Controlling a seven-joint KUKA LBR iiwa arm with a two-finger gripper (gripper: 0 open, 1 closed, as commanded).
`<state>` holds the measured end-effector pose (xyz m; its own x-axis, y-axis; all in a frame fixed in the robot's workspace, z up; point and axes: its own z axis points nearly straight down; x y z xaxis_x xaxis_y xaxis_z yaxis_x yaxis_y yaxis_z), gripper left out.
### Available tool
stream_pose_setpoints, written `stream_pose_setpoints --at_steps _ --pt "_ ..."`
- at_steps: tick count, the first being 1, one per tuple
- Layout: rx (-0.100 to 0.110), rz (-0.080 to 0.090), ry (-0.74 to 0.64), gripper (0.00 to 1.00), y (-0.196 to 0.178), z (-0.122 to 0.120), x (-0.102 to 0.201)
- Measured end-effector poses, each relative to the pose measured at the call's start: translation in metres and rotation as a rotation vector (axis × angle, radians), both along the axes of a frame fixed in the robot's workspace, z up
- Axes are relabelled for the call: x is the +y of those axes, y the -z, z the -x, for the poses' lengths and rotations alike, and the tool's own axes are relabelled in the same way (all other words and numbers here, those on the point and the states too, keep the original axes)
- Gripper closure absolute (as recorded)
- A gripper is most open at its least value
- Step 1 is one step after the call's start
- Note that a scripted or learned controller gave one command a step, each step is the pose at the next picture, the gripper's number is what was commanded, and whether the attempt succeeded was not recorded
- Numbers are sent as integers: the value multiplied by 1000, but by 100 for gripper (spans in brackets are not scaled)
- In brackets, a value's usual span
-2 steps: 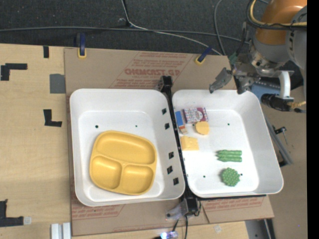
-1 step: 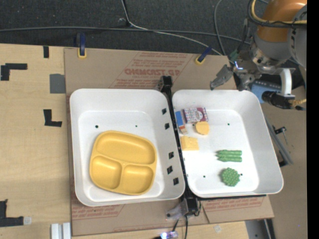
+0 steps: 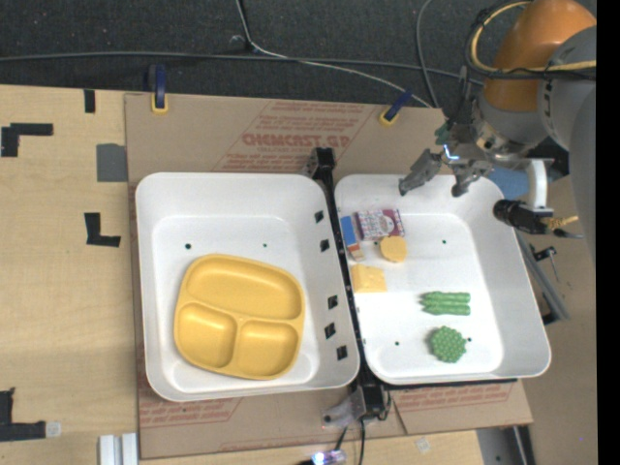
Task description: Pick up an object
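Grey arm with orange band enters from the right; gripper hangs over the far rim of the right bin, fingers spread, nothing between them. Judged to be poised above the bin before a descent, since no object sits under it yet.

Candidate objects all lie in the right bin: small printed packet and blue item near the far left corner, round yellow piece just beside them, flat yellow square nearer, green bean pods and round green piece toward the near right.

Left bin holds a yellow divided plate. Table carries both bins. The packet, blue item and round yellow piece crowd together close to the bin divider; a grasp there risks nudging neighbours. The green items stand apart, easier targets.
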<state>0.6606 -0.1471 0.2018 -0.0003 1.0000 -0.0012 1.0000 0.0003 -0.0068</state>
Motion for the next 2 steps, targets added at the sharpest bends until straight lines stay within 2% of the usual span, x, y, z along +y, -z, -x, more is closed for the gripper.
stream_pose_setpoints --at_steps 2 --pt "-8 0 -1 0 114 -5 3"
